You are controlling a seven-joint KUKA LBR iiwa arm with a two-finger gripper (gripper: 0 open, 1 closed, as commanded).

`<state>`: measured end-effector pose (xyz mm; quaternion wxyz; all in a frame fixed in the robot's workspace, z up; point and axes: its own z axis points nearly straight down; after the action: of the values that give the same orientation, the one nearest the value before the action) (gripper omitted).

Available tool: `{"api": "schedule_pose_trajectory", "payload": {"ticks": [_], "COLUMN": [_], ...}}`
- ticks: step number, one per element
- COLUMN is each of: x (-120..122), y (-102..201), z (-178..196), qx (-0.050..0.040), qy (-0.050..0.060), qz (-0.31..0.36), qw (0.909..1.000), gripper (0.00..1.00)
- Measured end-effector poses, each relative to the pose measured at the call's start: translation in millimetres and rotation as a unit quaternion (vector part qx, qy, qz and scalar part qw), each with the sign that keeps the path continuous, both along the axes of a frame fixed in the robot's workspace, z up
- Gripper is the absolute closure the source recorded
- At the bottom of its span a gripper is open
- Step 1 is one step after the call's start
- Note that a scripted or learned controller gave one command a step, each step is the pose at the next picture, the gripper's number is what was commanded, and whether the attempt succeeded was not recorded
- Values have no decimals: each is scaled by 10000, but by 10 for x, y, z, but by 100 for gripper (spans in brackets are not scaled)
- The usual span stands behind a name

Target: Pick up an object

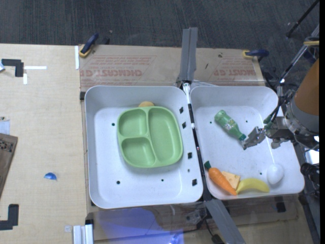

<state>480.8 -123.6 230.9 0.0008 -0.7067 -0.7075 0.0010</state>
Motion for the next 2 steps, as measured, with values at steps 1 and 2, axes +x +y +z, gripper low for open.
{"api": "schedule_pose_trajectory", "payload": {"ticks": [1, 2], "x": [731, 1107], "y": [212, -193], "z": [-465, -1391], "qx": [-4, -4], "qy": [1, -10], "qz": [-688, -873], "qw": [9976, 9962], "gripper": [0, 0]}}
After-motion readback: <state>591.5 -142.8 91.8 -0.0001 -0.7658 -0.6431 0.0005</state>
